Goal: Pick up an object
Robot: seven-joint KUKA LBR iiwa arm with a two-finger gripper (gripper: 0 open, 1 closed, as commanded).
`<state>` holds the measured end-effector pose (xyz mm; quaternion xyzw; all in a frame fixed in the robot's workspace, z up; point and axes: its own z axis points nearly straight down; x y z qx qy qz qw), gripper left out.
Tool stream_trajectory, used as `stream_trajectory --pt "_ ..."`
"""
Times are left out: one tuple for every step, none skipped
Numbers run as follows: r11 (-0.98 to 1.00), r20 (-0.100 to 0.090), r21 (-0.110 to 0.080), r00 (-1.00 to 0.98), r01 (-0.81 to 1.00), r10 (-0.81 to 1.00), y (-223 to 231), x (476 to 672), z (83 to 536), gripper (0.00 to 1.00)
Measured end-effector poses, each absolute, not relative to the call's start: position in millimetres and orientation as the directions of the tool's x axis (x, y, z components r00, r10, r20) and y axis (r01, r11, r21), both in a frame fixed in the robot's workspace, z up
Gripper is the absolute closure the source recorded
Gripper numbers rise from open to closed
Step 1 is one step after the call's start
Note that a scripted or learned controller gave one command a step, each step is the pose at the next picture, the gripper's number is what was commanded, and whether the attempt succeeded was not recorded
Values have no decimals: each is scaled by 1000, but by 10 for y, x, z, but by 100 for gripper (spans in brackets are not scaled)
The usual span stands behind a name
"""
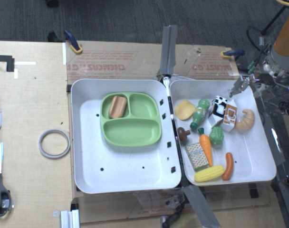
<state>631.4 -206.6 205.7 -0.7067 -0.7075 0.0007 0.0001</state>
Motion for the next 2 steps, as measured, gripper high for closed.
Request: stream_trajectory --pt "99 -3 1 -99 995 995 -2110 6455 2146 0" --pt "247 -6 10 -247 969 969 -1691 6324 1206 0"
